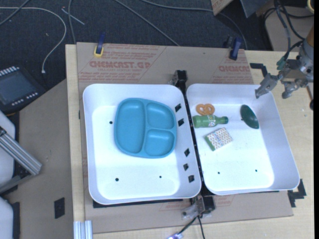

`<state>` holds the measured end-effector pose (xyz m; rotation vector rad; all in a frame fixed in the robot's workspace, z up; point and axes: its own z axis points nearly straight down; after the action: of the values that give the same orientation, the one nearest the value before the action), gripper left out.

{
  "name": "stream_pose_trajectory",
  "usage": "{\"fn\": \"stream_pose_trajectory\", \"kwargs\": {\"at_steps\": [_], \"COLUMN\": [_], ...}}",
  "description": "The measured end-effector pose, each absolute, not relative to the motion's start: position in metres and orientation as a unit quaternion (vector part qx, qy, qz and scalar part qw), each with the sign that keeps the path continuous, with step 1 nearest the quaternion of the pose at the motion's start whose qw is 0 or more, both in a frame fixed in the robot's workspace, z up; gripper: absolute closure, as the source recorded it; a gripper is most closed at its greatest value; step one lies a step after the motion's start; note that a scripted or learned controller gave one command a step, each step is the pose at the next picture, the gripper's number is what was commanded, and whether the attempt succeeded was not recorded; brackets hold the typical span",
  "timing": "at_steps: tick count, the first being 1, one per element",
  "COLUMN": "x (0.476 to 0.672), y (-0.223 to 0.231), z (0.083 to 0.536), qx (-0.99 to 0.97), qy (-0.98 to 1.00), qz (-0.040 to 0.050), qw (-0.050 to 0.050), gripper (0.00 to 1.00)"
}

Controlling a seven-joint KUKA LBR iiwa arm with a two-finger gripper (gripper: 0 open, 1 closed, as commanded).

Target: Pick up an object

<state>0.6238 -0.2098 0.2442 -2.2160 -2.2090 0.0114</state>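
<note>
Partly cut off by the frame's right edge, the gripper (277, 85) is seen at upper right, over the far corner of the right bin (279, 148), its fingers spread apart with nothing between them. Within that bin, toward its upper left, a pretzel (205, 109), a green bottle (210, 120), a patterned packet (219, 138) and a dark green object (249, 116) of unclear shape are found. A blue divided plate (146, 127) is set in the left bin (99, 148).
</note>
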Motion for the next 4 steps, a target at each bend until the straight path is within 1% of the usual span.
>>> {"fn": "stream_pose_trajectory", "kwargs": {"at_steps": [1,2,3,4], "x": [0.626,0.621,0.621,0.621], "y": [-0.209,-0.217,-0.207,-0.206], "z": [0.253,0.196,0.139,0.087], "qx": [-0.707,-0.707,-0.707,-0.707], "qy": [-0.707,-0.707,-0.708,-0.708], "qz": [-0.0001,0.0017,0.0014,0.0011], "qw": [0.000,0.003,0.004,0.002], "gripper": [0.00,0.00,0.00,0.00]}}
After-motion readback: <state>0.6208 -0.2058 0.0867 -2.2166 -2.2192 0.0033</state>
